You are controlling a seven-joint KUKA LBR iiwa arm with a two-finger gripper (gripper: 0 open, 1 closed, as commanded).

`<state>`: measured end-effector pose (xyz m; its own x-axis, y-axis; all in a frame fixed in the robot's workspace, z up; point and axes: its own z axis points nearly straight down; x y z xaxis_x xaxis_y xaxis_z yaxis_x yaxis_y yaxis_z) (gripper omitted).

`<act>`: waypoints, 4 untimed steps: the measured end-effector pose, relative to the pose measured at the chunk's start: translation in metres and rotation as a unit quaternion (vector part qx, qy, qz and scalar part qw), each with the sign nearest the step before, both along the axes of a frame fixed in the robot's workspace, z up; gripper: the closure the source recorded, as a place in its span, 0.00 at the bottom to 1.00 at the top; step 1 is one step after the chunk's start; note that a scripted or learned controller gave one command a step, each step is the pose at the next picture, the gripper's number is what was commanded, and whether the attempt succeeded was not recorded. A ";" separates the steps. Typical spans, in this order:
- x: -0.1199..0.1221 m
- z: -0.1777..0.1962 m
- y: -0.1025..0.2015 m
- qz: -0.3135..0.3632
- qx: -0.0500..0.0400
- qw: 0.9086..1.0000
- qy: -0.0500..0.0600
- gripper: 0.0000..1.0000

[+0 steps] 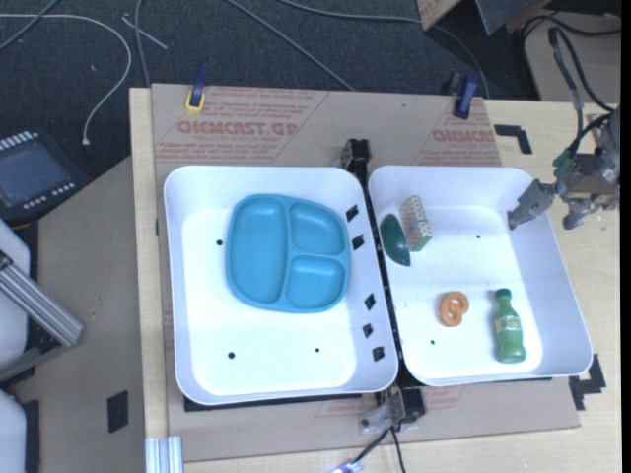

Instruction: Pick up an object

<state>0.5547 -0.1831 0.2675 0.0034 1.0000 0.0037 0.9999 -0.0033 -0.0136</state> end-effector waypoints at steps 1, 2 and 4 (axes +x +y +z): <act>0.002 0.007 0.001 0.002 -0.002 1.000 -0.006 0.00; -0.002 -0.049 0.010 0.002 0.000 1.000 -0.004 0.00; -0.001 -0.156 0.011 0.002 0.000 1.000 -0.004 0.00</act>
